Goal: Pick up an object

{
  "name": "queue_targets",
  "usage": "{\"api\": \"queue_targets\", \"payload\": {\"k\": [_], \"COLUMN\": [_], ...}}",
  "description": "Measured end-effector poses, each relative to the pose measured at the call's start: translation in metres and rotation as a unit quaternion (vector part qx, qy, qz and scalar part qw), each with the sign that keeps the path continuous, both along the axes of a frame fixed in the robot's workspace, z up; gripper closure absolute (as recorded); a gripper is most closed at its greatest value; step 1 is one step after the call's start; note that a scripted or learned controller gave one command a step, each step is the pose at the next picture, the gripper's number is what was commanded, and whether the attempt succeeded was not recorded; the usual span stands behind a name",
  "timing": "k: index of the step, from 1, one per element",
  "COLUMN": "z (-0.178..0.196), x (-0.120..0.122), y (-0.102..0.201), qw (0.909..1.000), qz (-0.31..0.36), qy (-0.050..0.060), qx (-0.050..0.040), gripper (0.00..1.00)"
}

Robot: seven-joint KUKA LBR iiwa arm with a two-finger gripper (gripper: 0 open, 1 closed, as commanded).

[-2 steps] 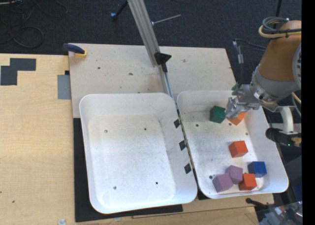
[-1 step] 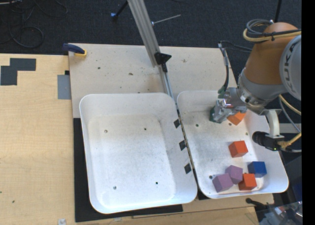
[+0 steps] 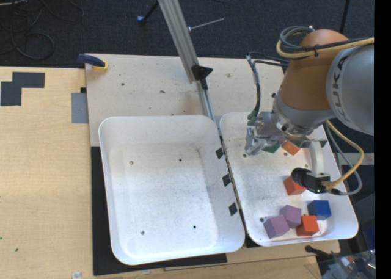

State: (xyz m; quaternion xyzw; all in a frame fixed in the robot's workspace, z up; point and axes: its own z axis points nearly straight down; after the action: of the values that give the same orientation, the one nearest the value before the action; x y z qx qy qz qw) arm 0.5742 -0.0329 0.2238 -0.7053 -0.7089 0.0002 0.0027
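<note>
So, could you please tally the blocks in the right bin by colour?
Purple blocks: 2
Orange-red blocks: 3, one partly hidden by the hand
Blue block: 1
Total: 6

occluded: orange block [image 3: 292,147] partly behind wrist | unclear: pincer [image 3: 255,144] fingers blurred

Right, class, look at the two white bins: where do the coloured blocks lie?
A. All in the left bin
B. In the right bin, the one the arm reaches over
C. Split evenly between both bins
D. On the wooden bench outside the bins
B: the purple blocks, the blue block and the orange blocks all sit in the right bin, near its lower corner, under the arm.
</note>
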Motion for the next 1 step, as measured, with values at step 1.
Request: {"api": "queue_targets", "payload": {"k": [1], "z": [-0.0087], "x": [-0.0193], "y": [0.0548], "qw": [1.0], "qz": [0.0], "qy": [0.001], "qx": [-0.0003], "gripper": [1.0]}}
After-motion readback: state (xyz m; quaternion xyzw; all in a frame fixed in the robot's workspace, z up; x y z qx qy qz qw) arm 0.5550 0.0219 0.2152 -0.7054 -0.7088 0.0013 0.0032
